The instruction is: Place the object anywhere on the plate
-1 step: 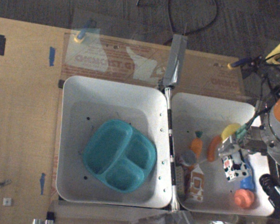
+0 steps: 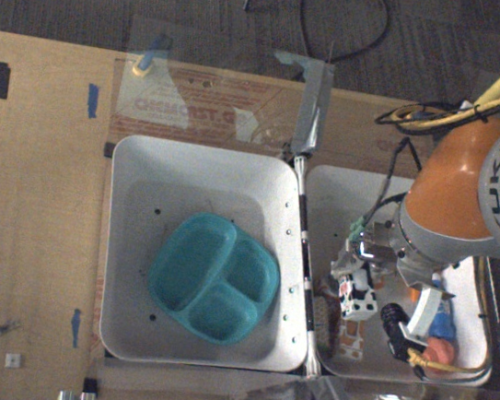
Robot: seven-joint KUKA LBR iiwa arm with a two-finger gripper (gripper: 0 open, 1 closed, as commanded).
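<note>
Plate (image 2: 213, 277) waits, teal, left of middle, so I should pick slowly from the right bin (image 2: 344, 195), though my end effector's (image 2: 358, 299) state I cannot tell.

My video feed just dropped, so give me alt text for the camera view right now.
The arm's gripper is low inside the right bin, among small cluttered objects, while the teal divided plate sits in the left bin with nothing on it. An orange-pink item lies near the right bin's lower right corner.
</note>
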